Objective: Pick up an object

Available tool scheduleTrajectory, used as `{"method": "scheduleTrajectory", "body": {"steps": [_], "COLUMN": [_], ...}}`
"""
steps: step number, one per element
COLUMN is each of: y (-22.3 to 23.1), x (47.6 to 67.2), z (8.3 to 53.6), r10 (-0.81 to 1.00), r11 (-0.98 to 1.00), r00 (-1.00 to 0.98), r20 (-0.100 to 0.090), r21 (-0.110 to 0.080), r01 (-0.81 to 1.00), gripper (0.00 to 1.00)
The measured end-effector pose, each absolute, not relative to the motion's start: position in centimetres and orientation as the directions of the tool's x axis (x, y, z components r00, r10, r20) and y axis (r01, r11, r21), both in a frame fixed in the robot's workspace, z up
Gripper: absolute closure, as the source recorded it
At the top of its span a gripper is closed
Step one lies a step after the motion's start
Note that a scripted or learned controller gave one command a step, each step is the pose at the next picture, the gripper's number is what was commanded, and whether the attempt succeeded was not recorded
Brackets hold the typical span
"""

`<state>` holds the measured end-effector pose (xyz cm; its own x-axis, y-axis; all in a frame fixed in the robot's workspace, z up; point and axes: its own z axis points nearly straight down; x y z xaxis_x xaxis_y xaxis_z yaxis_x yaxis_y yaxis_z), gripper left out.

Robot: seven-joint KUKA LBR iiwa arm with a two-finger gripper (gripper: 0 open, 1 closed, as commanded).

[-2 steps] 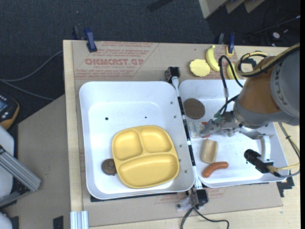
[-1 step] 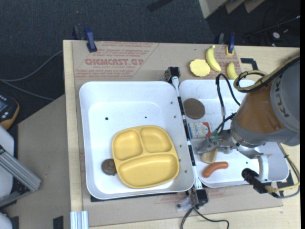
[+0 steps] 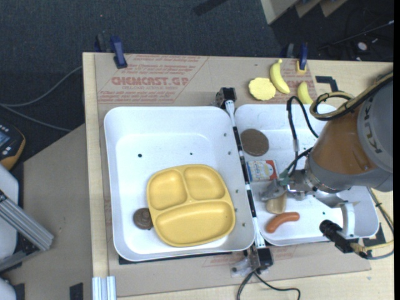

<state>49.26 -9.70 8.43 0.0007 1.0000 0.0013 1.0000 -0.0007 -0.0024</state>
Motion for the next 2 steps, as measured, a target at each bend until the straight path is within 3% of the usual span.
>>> {"method": "scheduleTrajectory", "body": {"steps": [1,2], "y": [-9.2,-9.2], "x": [47.8,49.8], "z": [8.4,8.4], "r10": [1.0,1.0], "r11": [0.0,0.001], "r00": [0.0,-0.001], "r20": [0.002,-0.001], "r21": [-0.003,0.002], "r01": [1.0,1.0], "gripper": [0.0,0.0]}}
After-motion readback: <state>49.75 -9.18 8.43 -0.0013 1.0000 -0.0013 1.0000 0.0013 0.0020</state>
